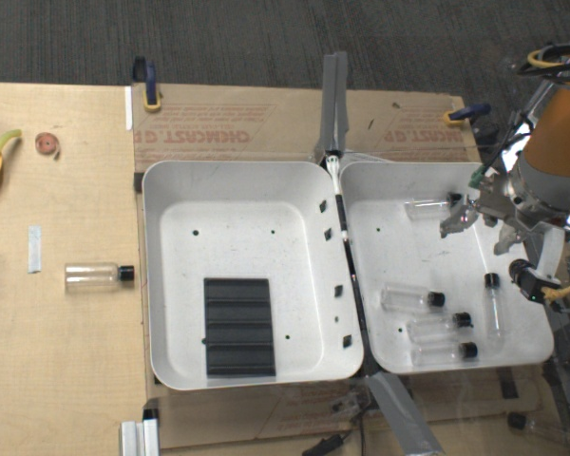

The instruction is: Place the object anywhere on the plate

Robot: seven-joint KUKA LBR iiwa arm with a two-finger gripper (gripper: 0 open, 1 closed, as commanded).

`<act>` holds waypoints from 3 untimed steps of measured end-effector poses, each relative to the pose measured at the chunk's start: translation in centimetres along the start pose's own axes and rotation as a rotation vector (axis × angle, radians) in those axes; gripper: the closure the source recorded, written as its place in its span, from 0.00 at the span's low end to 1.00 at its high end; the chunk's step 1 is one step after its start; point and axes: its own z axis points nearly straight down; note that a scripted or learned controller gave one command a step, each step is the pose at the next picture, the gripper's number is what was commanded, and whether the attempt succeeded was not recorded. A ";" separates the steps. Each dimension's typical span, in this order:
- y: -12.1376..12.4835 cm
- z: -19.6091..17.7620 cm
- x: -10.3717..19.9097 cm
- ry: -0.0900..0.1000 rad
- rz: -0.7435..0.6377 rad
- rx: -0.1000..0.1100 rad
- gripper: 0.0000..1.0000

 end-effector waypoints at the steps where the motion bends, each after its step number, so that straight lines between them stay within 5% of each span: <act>1: 9.6 -0.7 -0.9 -0.001 -0.191 -0.002 0.00; 2: 11.7 -8.3 -1.6 -0.001 -0.315 -0.004 0.00; 3: 7.3 -20.9 -4.0 0.000 -0.368 -0.003 0.00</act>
